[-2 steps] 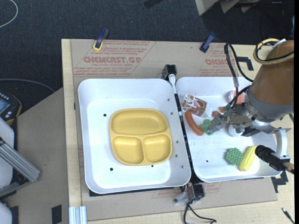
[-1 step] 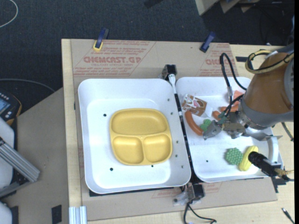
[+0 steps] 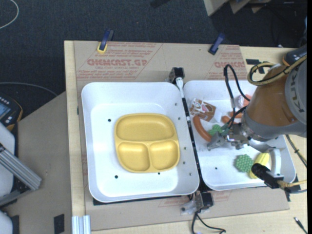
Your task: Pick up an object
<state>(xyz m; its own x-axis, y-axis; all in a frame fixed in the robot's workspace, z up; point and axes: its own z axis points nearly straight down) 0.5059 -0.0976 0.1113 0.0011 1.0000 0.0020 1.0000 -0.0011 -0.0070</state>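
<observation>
The right white bin [image 3: 217, 174] holds several small objects. Near its left wall lies a red-orange sausage [image 3: 201, 129], with a brown and white packet [image 3: 203, 108] behind it. A small green leafy piece [image 3: 215, 129] sits beside the sausage. My gripper [image 3: 218, 140] hangs low over the bin's middle, just below that green piece and right of the sausage. A bumpy green ball [image 3: 243, 163] and a yellow piece [image 3: 261, 160] lie at the front right. The grey arm [image 3: 273, 106] hides the bin's right part.
The left white bin [image 3: 97, 130] carries a yellow divided plate [image 3: 146, 142]. An orange piece [image 3: 227, 118] peeks out beside the arm. A black cable loops above the wrist. Clamps sit between the bins at the back and front.
</observation>
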